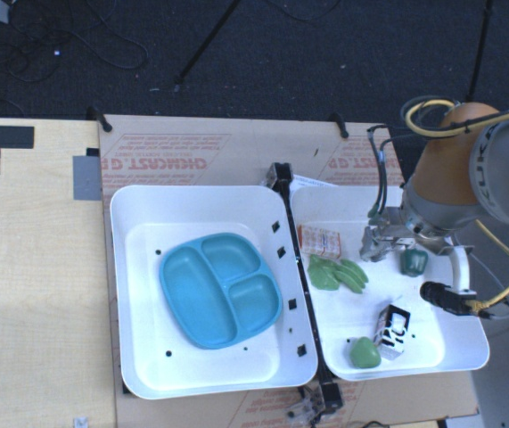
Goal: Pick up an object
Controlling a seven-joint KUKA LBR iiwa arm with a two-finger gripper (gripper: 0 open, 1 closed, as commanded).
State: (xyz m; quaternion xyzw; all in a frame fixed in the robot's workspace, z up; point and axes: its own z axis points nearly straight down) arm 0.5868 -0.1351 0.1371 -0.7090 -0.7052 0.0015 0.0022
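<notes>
Several light things share the right bin; my gripper, jaw spread beyond telling, hangs by soft green leaves, best pinched mid-bunch

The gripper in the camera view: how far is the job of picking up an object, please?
Done: the arm has reached into the right bin, and the gripper is low beside the green leafy toy. In hand: I see nothing between its fingers; the small teal object sits close by. Left: closing on something and lifting it. The green ball and the black-and-white block lie untouched near the front.
</notes>
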